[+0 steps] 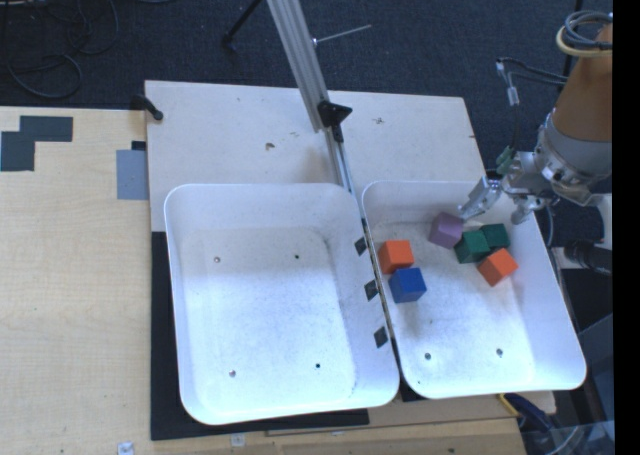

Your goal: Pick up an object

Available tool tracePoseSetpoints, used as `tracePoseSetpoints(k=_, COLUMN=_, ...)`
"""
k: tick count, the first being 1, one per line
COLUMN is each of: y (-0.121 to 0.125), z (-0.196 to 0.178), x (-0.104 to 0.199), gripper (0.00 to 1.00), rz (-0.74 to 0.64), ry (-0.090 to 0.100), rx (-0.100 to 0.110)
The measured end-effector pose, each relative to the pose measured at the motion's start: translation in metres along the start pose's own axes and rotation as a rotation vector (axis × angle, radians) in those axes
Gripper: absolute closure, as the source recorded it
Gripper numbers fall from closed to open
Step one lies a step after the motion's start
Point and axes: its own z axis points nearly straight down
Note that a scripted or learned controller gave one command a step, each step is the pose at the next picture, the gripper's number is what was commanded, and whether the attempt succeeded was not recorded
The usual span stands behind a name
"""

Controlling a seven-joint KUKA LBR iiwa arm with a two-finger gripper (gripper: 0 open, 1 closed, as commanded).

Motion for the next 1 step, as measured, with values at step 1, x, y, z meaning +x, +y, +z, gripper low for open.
tracePoseSetpoints(k=1, y=0.0337, z=0.1231, x=-0.0009, gripper=0.0, rz=0.003, ry=-0.001, rx=-0.005)
